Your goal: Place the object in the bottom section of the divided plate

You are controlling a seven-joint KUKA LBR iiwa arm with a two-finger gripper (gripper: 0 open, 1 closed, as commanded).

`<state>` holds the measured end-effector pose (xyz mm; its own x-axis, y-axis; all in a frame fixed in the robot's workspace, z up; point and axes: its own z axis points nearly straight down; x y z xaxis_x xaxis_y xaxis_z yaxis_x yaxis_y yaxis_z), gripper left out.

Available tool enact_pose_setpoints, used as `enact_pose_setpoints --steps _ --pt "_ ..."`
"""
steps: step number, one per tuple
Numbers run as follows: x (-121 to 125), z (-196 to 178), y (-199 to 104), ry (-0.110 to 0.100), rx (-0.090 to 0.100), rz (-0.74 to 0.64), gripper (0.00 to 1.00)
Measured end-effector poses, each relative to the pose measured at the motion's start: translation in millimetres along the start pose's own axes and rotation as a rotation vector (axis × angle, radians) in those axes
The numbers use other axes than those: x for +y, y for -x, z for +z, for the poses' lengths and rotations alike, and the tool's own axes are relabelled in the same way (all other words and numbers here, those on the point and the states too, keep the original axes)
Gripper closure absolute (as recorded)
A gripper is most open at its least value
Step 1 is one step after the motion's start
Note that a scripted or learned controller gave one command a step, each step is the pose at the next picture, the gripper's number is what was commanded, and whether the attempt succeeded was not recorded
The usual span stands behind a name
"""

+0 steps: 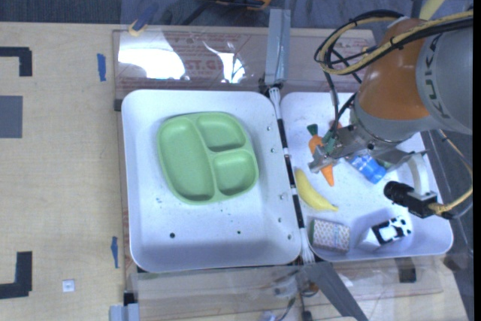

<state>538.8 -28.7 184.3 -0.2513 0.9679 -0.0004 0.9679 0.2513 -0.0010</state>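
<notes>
Hovering over the carrot in the right bin, well right of the green plate, the gripper; whether gripping, impossible telling. Sitting bare in the left bin, plate sections; picking and placing remaining, seemingly. Lying just below the carrot, a banana. Bordering, wooden bench.

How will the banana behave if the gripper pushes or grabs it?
The banana is curved and lies flat, so a push would probably spin it rather than roll it. Its smooth yellow surface looks like moulded plastic: likely stiff, light, and somewhat slippery between narrow fingers.
</notes>
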Motion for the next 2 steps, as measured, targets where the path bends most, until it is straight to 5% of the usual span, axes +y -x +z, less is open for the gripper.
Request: enact_pose_setpoints --steps 1,2 --pt "29.4 0.0 -102.1 0.002 0.0 -0.025 1.0" --pt "29.4 -0.1 -102.0 0.002 0.0 -0.025 0.0"
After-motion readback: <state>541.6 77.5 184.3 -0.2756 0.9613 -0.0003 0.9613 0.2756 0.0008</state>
